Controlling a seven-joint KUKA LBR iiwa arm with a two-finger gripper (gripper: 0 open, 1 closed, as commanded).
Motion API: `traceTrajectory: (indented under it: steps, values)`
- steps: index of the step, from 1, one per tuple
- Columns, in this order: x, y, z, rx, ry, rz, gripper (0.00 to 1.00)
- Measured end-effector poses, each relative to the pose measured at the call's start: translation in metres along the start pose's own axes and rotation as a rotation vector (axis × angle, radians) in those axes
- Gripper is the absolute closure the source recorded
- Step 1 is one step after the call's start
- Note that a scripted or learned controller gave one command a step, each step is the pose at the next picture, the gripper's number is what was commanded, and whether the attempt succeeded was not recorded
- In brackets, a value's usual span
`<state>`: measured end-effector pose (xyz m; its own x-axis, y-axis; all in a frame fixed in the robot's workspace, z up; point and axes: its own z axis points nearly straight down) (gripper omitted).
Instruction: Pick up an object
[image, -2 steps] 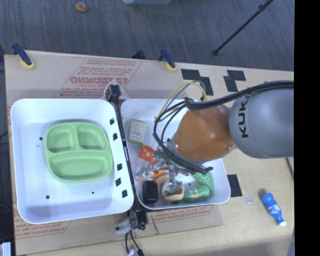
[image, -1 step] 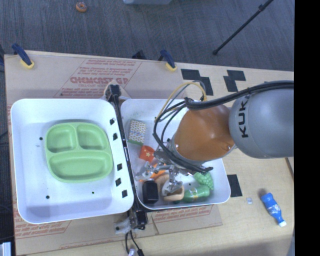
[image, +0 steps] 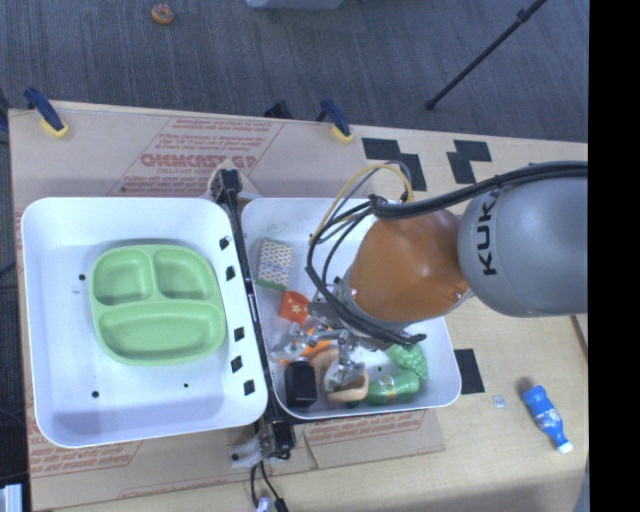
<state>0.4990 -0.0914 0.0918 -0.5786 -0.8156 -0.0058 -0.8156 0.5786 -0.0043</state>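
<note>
On the table (image: 100, 150), which is covered with printed cardboard, two shallow white bins sit side by side. Left bin (image: 45, 300): it holds a light green divided plate (image: 157, 303) with three compartments, lying flat near the bin's middle. Right bin (image: 262, 215): it holds a cluster of small objects, mostly toward its near edge. Among them are a small patterned box (image: 275, 261) near the far left part of the bin, an orange-red piece (image: 293, 306) just below it, a black object (image: 301, 384) close to the near wall, a tan rounded piece (image: 347, 394) beside the black one, and a green knobbly toy (image: 408, 362) toward the near right corner.

From the right, the grey arm (image: 525, 245) with its orange band (image: 405, 270) reaches over the right bin, with black cables looping above the wrist. Its tool (image: 340, 372) is down among the objects, just beside the black object and above the tan piece. Whether the tool is open or closed cannot be told, since clutter and the wrist crowd it.

Outside the bins, a blue bottle (image: 546, 415) lies on the table at the near right, well apart from both bins. Blue and yellow clamps (image: 45, 111) grip the table's far edge.
</note>
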Motion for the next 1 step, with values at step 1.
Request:
traceTrajectory:
  steps: [1]
  values:
    - [0.0000, 0.0000, 0.0000, 0.000, 0.000, 0.000, 0.00]
